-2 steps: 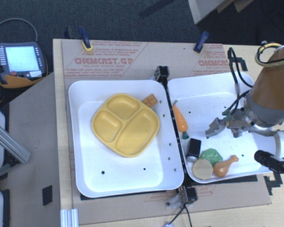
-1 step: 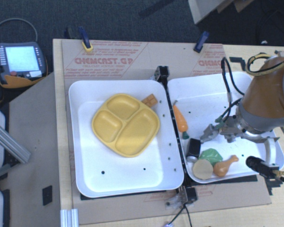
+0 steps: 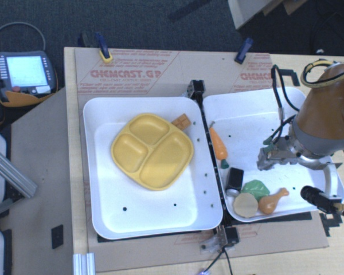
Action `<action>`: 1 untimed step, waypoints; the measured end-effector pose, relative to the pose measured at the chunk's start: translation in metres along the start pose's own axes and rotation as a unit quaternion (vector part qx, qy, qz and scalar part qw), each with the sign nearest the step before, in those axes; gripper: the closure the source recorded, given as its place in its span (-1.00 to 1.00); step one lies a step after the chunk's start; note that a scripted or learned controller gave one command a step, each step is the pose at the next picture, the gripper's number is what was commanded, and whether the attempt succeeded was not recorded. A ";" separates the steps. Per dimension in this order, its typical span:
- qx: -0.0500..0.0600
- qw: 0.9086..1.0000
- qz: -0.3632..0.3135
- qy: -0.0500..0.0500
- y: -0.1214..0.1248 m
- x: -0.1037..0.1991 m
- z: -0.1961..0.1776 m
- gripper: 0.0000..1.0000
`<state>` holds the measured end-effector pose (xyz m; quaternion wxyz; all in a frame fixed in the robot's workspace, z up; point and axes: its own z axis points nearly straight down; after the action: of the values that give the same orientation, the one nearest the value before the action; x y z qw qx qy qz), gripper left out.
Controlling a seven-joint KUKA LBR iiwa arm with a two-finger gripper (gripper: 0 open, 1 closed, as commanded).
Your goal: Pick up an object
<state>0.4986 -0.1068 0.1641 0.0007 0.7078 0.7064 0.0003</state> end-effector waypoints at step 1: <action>-0.003 1.000 0.000 -0.001 -0.004 -0.008 -0.049 1.00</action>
<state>0.4941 -0.1146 0.2126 0.0032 0.7074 0.7068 0.0014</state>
